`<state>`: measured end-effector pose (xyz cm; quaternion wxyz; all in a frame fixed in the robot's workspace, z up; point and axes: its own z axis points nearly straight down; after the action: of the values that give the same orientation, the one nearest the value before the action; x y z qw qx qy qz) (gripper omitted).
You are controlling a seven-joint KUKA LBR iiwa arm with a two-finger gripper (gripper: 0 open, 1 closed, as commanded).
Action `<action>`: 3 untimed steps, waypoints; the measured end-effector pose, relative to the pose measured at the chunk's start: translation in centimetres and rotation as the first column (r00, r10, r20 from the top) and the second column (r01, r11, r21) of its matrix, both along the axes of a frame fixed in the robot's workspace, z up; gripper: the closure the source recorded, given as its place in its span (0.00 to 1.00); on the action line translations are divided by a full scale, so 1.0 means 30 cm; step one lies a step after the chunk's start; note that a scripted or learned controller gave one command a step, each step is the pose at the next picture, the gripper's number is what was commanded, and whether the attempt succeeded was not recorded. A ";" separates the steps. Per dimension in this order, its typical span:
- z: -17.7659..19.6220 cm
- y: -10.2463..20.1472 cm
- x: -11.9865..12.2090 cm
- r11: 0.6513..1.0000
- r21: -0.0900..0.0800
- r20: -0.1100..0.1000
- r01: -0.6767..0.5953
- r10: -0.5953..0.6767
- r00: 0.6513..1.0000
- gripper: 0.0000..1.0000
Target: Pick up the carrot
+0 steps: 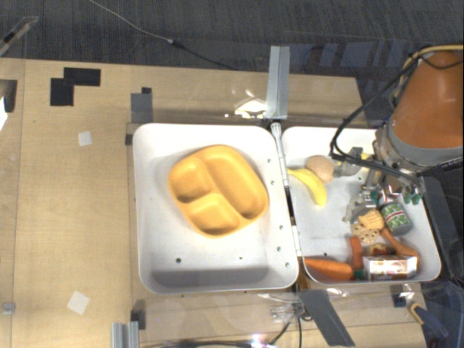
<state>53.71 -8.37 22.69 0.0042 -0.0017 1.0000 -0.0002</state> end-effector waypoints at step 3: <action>-0.173 -0.084 0.107 0.947 0.004 0.005 0.320 -0.320 0.947 0.00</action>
<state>56.92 -10.88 17.51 0.0069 0.1605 0.9870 0.0005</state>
